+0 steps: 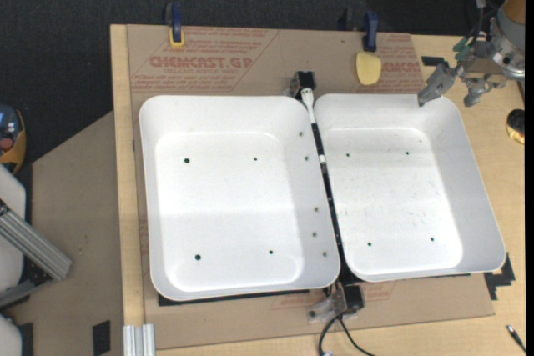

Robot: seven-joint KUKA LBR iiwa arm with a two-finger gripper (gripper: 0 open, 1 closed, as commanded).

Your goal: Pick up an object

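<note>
claw [455, 87] spread wide, nothing between fingers, above far-right corner of right bin [467, 137] | yellow object [368, 67] on surface [250, 54] just beyond bin's far rim, likely spilled | clamps [174, 22] pinned board

Two white bins [225, 117] side by side on brown board [250, 54], clamps [174, 21] at far edge
</note>
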